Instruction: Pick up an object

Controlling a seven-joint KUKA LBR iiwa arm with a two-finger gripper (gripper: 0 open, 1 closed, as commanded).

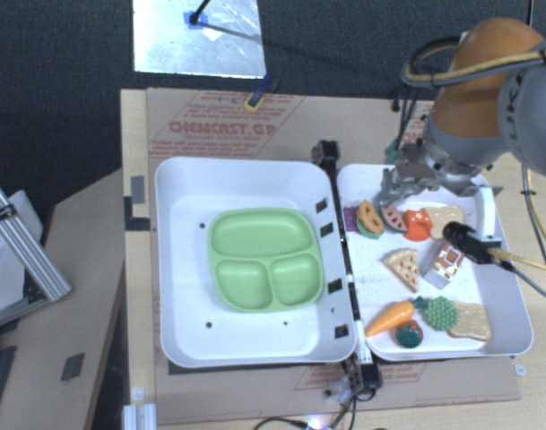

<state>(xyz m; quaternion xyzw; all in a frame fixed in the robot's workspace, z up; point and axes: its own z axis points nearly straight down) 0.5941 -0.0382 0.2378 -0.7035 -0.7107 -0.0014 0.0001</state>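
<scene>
From my seat I see glossy moulded toy food in the right bin [515, 316]: a carrot [391, 316] tapering toward the divider, its long axis slanting up-right, a wedge of pizza [403, 267], a knobbly green piece [440, 313], and flat toast [470, 322]. The left bin [178, 267] carries a smooth green three-compartment tray [264, 258]. The arm bends down from the right, its claw [396, 189] low over the bin's far end near a taco-like piece [370, 219]; I cannot tell how far it is open.

Grey arm [524, 106], orange band [488, 61]
</scene>
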